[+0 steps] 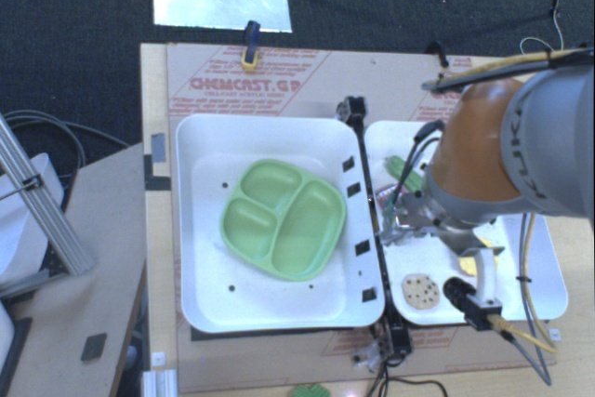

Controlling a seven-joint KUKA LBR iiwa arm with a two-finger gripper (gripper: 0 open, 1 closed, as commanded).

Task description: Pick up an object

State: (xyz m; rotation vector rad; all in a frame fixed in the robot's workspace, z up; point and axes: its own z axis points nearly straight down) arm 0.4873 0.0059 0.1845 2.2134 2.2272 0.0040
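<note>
- A cookie (pixel 421 291), round, tan and dotted with dark chips, lies flat on the floor of the right bin (pixel 556 293), near that bin's front edge and close to the divider between the two bins.
- The claw (pixel 398 226) is down inside the right bin, above and slightly left of the cookie in the view, near it but apart from it; whether it is spread or pressed together cannot be told, since the wrist covers it.
- A small yellow piece (pixel 468 266) shows just right of the cookie, partly hidden by the arm, and its shape cannot be made out.
- A green object (pixel 402 167) sits further back in the right bin, beside the arm's cables, mostly covered.
- The arm (pixel 548 144), grey with an orange band above the wrist, reaches in from the right and hangs over most of the right bin.
- A black fitting (pixel 465 300) with a yellowish hose hangs from the arm over the bin's front right part.
- The left bin (pixel 200 200) holds a light green divided plate (pixel 284 218) with three compartments, lying flat and turned at an angle near the bin's middle.
- Black clips (pixel 361 248) run along the seam between the bins.
- Both bins rest on a table (pixel 242 84) covered by a sheet printed with red lettering, with a yellow and blue clamp (pixel 250 46) at its back edge.
</note>
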